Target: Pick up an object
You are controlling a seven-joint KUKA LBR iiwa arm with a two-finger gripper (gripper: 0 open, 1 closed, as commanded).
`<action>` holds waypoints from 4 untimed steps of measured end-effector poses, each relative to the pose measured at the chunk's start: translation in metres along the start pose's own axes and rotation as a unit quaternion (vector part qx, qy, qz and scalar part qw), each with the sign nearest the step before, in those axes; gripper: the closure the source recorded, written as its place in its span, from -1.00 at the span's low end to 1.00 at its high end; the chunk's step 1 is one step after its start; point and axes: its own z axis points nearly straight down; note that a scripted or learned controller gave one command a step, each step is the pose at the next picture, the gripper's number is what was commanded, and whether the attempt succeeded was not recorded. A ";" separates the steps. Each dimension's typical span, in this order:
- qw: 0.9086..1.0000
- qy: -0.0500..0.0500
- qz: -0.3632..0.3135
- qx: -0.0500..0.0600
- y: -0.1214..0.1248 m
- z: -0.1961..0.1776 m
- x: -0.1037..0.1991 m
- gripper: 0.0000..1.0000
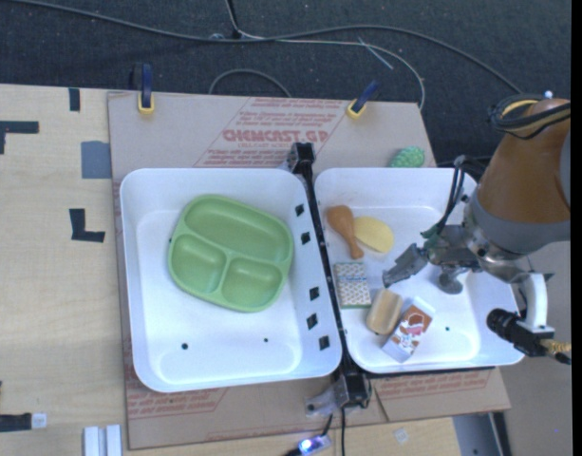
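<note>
The gripper hangs over the right bin, reaching in from the right, and I cannot tell its state from this angle. Just to its left lie the objects: a wooden spoon touching a yellow disc, below them a small patterned square sponge, then a tan block beside a small printed carton. The tan block sits just below the gripper tip, apart from it. The left bin holds a green divided plate. A green ball rests outside the bins.
</note>
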 end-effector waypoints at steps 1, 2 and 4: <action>1.000 -0.001 -0.002 -0.006 0.003 -0.005 0.000 -1.00; 1.000 0.000 -0.001 -0.003 -0.002 0.045 -0.003 -1.00; 1.000 -0.001 -0.001 -0.006 0.002 0.137 -0.011 -1.00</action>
